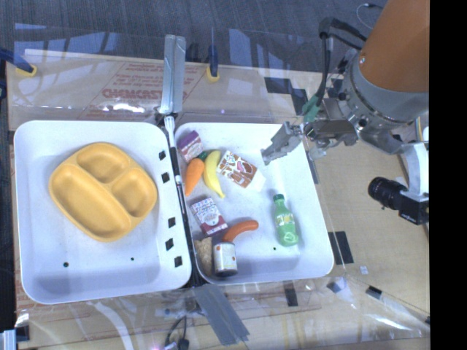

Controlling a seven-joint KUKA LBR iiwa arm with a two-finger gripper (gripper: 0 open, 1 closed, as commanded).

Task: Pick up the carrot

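A pale wooden bench under a sheet of clear plastic bears two shallow white bins side by side, with dark carpet beyond its far edge; the left bin holds a yellow divided plate and nothing else that I can make out; the right bin holds all the small goods.

The carrot lies near the right bin's left wall, in its upper-left part, its long axis running steeply from upper right to lower left, the thick end uppermost; a banana lies just beside it on its right, apparently touching near the top; a purple packet sits just above them, and a red-and-white snack packet lies to the banana's right. Lower down are another red packet, a sausage, a small tin with a brownish item at its left, and a green bottle.

The gripper hangs over the bin's upper-right part, holding nothing; how far it stands open I cannot tell at this angle. The carrot lies to its left in the view and a little lower, well apart, with the snack packet and banana between; I judge the reach must cross leftward over these and close across the carrot's narrow width, clear of the banana.
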